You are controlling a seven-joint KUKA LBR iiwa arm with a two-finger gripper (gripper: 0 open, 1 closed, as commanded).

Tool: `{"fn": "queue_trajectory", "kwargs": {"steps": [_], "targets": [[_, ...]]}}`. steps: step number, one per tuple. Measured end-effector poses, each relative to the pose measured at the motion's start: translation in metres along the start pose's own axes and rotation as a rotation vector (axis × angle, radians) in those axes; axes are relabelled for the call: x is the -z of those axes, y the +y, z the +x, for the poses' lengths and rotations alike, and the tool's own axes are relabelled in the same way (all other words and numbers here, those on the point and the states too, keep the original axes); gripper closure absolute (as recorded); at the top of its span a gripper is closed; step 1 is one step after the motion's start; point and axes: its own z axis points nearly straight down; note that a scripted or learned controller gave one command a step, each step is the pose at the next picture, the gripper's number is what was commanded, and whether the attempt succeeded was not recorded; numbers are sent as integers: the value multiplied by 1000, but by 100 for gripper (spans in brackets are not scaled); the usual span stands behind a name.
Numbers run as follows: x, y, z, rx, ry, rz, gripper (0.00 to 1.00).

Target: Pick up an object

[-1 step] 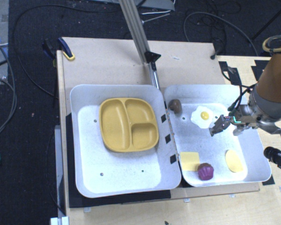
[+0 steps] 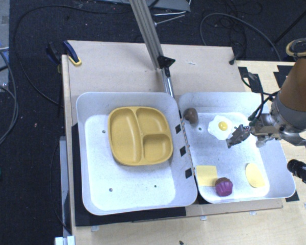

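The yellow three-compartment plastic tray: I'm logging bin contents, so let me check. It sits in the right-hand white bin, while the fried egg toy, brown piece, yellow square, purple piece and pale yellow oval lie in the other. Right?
Not quite. The camera view shows the yellow three-compartment plastic tray in the left-hand white bin. The fried egg toy, brown piece, yellow square, purple piece and pale yellow oval lie in the other, the right-hand bin.

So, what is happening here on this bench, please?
A grey robot arm with an orange band reaches in from the right over the right bin. Its hand hovers beside the fried egg, and nothing shows between its fingers. Also in that bin lie a brown piece, a yellow square, a purple piece and a pale yellow oval. The left bin holds a yellow divided plate. No object is picked up yet.
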Motion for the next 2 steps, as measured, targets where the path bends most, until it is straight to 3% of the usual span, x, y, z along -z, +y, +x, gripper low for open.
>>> {"fn": "queue_trajectory", "kwargs": {"steps": [2], "targets": [[-119,-4,0,-4,1,5,0]]}}
